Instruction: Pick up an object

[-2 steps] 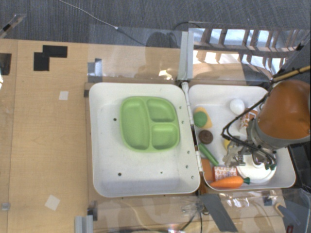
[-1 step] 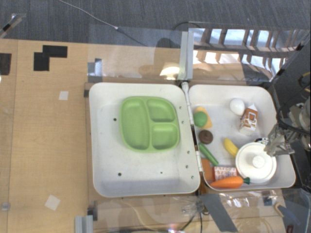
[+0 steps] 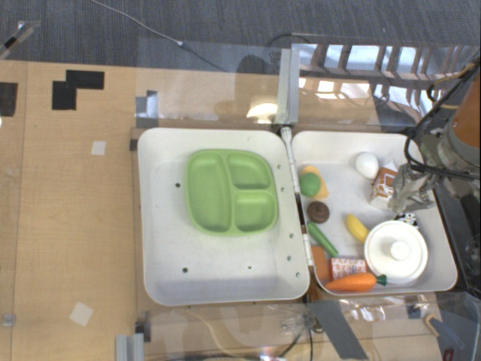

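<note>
From above, the camera view takes in a light wooden bench (image 3: 68, 224) with black squares marked near its far left edge and small pale patches on the wood. Beyond the bench's far edge lies dark grey carpet (image 3: 188, 10), crossed by a thin cable. Clear panels and a metal post (image 3: 286, 85) stand behind the bins, catching bright reflections.

Two shallow white bins sit side by side. The left bin (image 3: 169, 277) holds a green divided plate (image 3: 231, 192) lying flat near its middle, toward the far side.

The right bin (image 3: 342, 145) is crowded. A white egg (image 3: 366, 164) sits near its far edge, with a small brown carton (image 3: 383, 186) just beside it; its print is too small to read. Along the left wall lie a yellow-and-green piece (image 3: 310, 181), a dark brown round piece (image 3: 319, 212) and a green pod (image 3: 323, 239). A yellow banana-like piece (image 3: 355, 226) lies near the centre. A white round lidded dish (image 3: 397, 251) fills the near right corner. At the near edge lie an orange carrot (image 3: 350, 282) and a red-and-white packet (image 3: 347, 265), its lettering unreadable.

The gripper (image 3: 413, 194) hangs over the right side of this bin, just beside the carton; whether its claw is parted or closed cannot be made out, and nothing is seen between its fingers.
</note>
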You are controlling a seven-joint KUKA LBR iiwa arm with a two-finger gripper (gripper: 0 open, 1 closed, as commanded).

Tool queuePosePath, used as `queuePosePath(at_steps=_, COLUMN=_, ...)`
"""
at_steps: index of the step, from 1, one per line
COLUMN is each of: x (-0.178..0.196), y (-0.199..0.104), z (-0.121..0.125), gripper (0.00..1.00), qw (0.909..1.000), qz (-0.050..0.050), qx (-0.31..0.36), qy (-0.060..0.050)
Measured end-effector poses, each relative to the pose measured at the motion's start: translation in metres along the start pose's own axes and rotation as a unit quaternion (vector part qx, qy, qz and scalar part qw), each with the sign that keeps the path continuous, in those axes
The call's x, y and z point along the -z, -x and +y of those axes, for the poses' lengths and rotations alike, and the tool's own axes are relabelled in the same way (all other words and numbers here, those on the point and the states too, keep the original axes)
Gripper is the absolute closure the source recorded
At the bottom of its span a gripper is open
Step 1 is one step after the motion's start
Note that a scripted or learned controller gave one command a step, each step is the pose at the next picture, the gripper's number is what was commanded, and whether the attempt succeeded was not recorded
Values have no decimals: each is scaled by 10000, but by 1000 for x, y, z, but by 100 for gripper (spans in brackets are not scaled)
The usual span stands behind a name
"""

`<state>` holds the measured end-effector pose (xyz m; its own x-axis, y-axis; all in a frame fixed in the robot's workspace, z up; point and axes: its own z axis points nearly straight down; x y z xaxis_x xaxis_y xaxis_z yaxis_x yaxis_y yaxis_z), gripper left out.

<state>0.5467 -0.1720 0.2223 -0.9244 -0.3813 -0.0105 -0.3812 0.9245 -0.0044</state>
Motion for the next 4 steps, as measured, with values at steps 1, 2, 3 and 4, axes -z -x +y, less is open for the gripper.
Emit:
queuePosePath(at_steps=1, x=0, y=-1, z=-1, gripper=0, qw=10000, qz=4, qx=-12, qy=0)
queuePosePath(at_steps=2, x=-98, y=24, z=-11, gripper=0, qw=9997, qz=-48, qx=234, qy=-32)
queuePosePath(at_steps=3, x=-120, y=13, z=61, gripper=0, qw=9987, qz=-91, qx=500, qy=-88)
queuePosePath(at_steps=4, x=-120, y=7, z=88, gripper=0, qw=9986, qz=-167, qx=491, qy=-128)
